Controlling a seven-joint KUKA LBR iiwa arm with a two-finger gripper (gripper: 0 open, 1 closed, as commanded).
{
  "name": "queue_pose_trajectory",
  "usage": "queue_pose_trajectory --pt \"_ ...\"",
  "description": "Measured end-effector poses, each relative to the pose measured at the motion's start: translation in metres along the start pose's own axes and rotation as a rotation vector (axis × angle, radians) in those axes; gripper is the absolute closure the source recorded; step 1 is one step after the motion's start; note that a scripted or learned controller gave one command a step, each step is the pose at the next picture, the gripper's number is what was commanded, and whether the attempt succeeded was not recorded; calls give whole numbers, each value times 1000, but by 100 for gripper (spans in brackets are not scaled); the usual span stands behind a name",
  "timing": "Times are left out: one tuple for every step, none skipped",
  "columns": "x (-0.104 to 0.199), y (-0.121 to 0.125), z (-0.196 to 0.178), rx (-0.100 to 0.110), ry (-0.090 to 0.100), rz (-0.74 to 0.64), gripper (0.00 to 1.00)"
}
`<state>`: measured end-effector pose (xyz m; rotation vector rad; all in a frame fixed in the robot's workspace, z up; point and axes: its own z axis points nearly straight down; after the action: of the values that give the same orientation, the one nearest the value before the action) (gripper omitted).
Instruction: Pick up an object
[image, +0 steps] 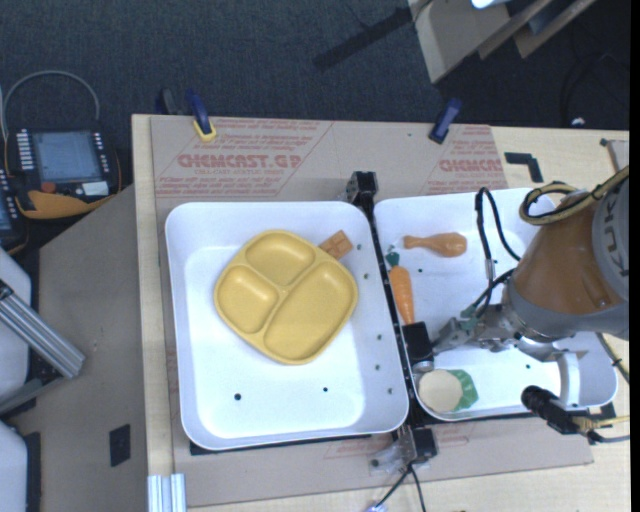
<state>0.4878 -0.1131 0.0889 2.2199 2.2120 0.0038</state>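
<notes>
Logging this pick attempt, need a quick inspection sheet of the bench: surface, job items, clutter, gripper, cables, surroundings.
Surface: two white bins, left bin and right bin, side by side on a board.
Job's things: carrot, chicken drumstick, green-rimmed cup in right bin.
Clutter: yellow divided plate in left bin, small brown piece at its upper edge.
Gripper: gripper low over right bin near the carrot; finger state unclear.
Cables: black cable looping over right bin.
Surroundings: teach pendant on floor at left; blue clamps on the board's far edge.

Red lettering reading "CHEMCAST G.P" is printed on the brown protective paper covering the bench, and repeats, partly cut off, further right.
</notes>
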Motion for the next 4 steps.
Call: queue_pose_trajectory --pt "2 3 -12 -9 2 -2 100" --pt "-2 7 -75 1 2 -5 100" --pt "-3 9 -126 0 1 -5 100" --pt "38 27 -124 4 4 -9 100"
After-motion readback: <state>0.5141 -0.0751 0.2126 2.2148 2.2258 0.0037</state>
